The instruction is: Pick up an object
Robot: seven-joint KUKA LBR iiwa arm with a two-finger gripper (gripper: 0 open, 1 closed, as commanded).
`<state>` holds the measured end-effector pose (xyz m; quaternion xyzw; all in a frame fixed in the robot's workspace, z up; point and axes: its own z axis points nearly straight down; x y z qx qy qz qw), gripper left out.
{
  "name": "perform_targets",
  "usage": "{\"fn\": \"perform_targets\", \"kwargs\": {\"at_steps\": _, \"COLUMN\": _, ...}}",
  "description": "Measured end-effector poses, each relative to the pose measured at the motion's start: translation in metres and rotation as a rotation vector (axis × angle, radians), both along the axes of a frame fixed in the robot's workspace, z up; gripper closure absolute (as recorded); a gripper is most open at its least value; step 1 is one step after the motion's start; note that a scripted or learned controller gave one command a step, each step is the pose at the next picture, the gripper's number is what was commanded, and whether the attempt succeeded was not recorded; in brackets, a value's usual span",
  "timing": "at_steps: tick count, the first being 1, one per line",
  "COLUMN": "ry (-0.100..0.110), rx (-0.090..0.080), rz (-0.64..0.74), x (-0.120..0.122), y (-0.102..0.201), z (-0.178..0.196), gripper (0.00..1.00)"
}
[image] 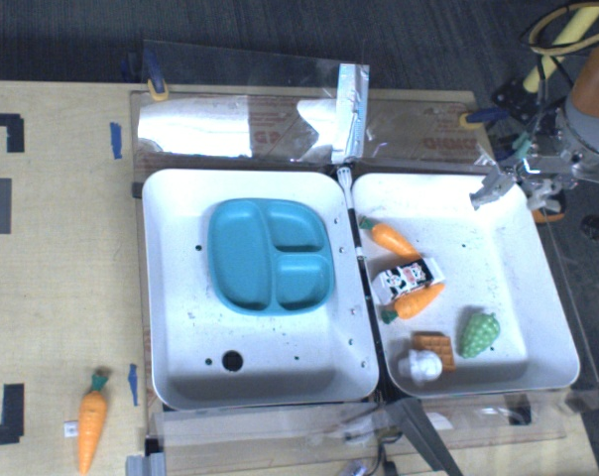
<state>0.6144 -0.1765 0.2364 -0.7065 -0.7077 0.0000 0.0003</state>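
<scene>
My gripper [516, 198] hangs over the far right corner of the right bin [547, 296], open, with nothing between its fingers. Below it in that bin lie an orange toy carrot [392, 238], a small white patterned box [407, 278], a second carrot [416, 301], a green bumpy toy [478, 333], a brown waffle-like piece [433, 345] and a white round object [422, 367]. All of them rest apart from the gripper, toward the bin's left and near side.
The left bin [171, 296] holds a blue divided plate [272, 255] and a small dark spot [232, 361]. Another toy carrot [91, 419] lies on the bench at the near left. A clear plastic sheet [280, 117] stands behind the bins. Cables [562, 28] hang at the top right.
</scene>
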Motion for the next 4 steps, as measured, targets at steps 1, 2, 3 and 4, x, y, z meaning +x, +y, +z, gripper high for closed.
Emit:
{"fn": "perform_targets", "kwargs": {"at_steps": 1, "ry": 0.009, "rx": 0.003, "rz": 0.09, "x": 0.001, "y": 0.059, "z": -0.105, "gripper": 0.0}}
{"fn": "perform_targets", "kwargs": {"at_steps": 2, "ry": -0.004, "rx": -0.001, "rz": 0.114, "x": -0.092, "y": 0.047, "z": -0.15, "gripper": 0.0}}
{"fn": "perform_targets", "kwargs": {"at_steps": 3, "ry": -0.003, "rx": 0.0, "rz": 0.141, "x": -0.02, "y": 0.054, "z": -0.149, "gripper": 0.0}}
{"fn": "perform_targets", "kwargs": {"at_steps": 4, "ry": 0.003, "rx": -0.002, "rz": 0.253, "x": 0.049, "y": 0.081, "z": -0.151, "gripper": 0.0}}
